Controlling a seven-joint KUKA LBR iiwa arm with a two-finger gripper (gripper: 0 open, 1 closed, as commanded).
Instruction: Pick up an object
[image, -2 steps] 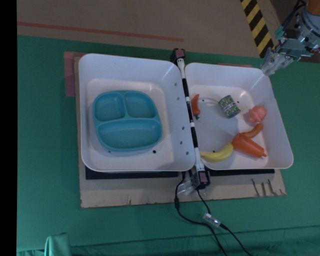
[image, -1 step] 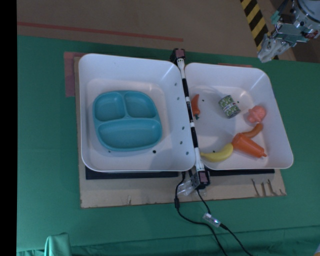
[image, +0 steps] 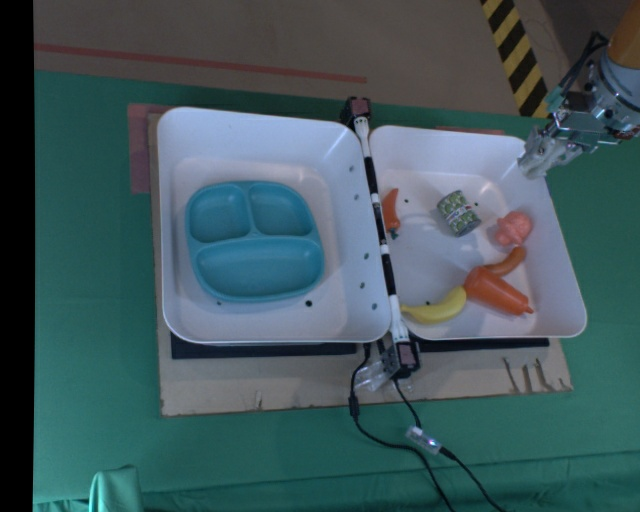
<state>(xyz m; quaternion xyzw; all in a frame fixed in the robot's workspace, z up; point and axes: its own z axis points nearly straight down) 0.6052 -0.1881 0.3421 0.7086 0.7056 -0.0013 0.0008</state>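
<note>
Can, small and green-patterned, lay near the middle of the right bin, apart from the pink toy, carrot and banana. It looked light, stiff and slippery, best pinched across its round sides. Gripper hovered over the bin's far right corner, holding nothing; how wide it stood could not be told.

A teal divided plate sits in the left bin, while the gripper hovers over the right bin's far corner.
</note>
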